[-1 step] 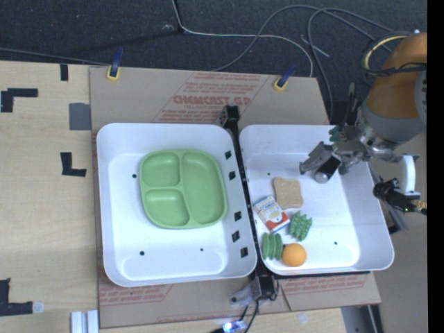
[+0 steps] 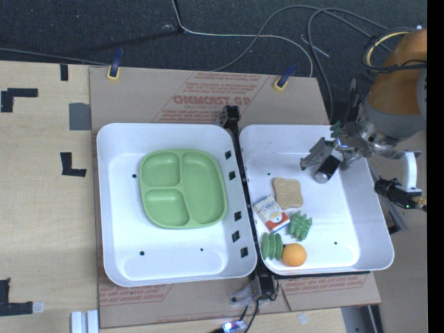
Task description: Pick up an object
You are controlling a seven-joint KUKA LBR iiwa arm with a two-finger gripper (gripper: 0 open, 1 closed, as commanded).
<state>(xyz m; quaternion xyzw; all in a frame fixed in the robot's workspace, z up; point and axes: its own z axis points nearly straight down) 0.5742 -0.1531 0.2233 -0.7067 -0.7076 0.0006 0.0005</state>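
In the right bin lie a tan slice of bread, a small red and white carton, two green leafy pieces and an orange. My gripper hangs over the bin's upper right part, to the right of and above the bread, apart from every object. Its fingers point left and down, and nothing shows between them.
The left bin holds a green divided plate. A black divider runs between the bins. Cables lie on the dark surface behind the bench. Yellow clamps hold the cardboard's far edge.
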